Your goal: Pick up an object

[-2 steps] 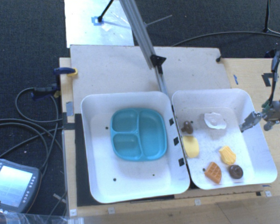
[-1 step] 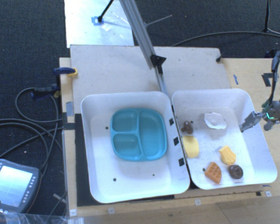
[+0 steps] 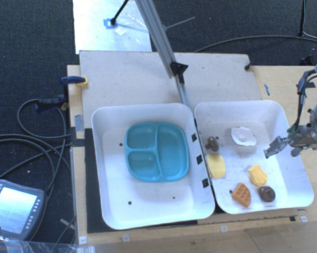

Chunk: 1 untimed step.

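Standing over the bench [image 3: 146, 72], I see a pale board on a tan wooden top, ringed by dark carpet [image 3: 26, 50]; black cables [image 3: 39, 138] loop along the left and a grey handheld pendant [image 3: 16, 206] with a lit screen lies at the lower left. A slanted metal pole [image 3: 158, 32] crosses from the top down to the seam between the two bins. Both bins are shallow, smooth white plastic with rounded corners. The left bin [image 3: 114, 202] holds a teal tray [image 3: 157, 152] with three compartments, glossy and soft-cornered. The right bin [image 3: 283, 119] holds small toy foods: a brown lump [image 3: 212, 144] near its left wall, a crumpled white piece [image 3: 243, 136] further right, a pale yellow block [image 3: 217, 166] below the lump, a ridged yellow piece [image 3: 258, 175], an orange waffle [image 3: 242, 194] with a grid texture, and a round dark brown piece [image 3: 267, 194] just beside it. The gripper [image 3: 276, 146] reaches in from the right edge, grey and metallic, over the right side of that bin, above the ridged yellow piece and apart from it. Nothing shows between its fingers; I cannot tell how far they are parted.
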Available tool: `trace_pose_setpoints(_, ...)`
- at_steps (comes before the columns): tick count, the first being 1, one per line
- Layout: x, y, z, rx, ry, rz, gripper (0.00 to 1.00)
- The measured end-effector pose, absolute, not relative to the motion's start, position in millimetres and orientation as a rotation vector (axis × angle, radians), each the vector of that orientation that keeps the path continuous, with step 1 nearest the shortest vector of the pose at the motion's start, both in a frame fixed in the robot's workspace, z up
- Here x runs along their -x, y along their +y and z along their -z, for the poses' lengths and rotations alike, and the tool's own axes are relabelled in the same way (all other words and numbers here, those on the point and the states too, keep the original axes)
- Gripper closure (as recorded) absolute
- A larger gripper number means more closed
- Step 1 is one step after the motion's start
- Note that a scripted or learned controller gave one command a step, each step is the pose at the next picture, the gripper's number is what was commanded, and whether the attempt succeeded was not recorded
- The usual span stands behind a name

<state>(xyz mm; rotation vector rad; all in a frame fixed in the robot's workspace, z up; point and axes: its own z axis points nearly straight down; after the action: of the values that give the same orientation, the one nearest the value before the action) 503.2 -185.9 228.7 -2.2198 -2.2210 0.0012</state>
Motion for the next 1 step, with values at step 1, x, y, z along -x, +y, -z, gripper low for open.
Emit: trace_pose_setpoints(1, -510.8, -179.3, -173.5, 2.218, -2.219, -0.002, 0.0)
